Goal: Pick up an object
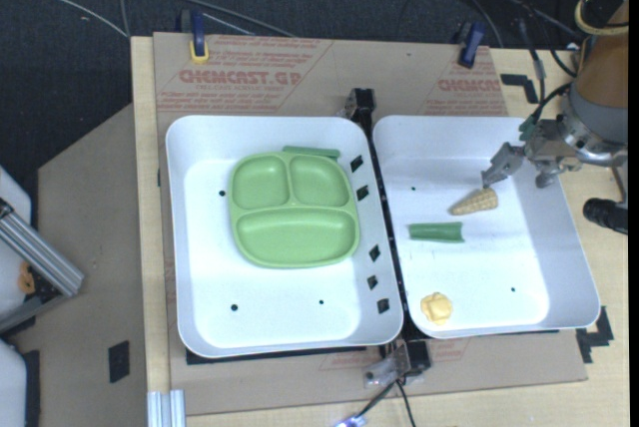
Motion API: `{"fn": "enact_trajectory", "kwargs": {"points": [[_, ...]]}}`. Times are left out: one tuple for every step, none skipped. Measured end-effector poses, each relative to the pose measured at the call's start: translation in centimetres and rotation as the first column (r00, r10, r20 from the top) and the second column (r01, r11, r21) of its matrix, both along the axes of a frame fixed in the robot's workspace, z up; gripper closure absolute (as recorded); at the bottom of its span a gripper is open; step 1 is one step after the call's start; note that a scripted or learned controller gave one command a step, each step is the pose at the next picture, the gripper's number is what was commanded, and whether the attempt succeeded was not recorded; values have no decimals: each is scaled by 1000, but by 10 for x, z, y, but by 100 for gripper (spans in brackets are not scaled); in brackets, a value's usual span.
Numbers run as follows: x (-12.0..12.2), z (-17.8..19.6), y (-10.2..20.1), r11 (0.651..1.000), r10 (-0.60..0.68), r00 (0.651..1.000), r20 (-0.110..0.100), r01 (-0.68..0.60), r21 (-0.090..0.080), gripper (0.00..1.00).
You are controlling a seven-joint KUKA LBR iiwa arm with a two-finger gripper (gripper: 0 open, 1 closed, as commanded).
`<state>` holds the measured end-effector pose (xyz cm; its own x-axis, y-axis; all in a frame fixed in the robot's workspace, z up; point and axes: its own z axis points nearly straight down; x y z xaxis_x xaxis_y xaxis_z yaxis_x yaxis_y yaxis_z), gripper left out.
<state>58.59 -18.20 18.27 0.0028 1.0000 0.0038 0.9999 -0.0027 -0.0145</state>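
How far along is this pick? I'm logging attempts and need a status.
Done: the arm has reached over the right bin. In hand: nothing visibly; the end effector sits just above and right of the corn cob, which lies on the bin floor. Left: grasp and lift. The green bean pod and yellow piece lie untouched; the green divided plate sits in the left bin.

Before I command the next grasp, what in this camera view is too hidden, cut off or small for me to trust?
- Pincer: small and blurred; finger spacing and any contact with the corn piece unreadable.
- Arm: cut off by the view's right edge.
- Green strip: mostly hidden behind the green divided plate in the left bin.
- Yellow item in the right bin: too small to identify.
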Motion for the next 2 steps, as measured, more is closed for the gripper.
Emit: {"fn": "enact_trajectory", "kwargs": {"points": [[3,7,0,1000,3,1000,14,-3,-3,0],[0,-39,-8,1000,2,1000,9,-2,-2,0]]}}
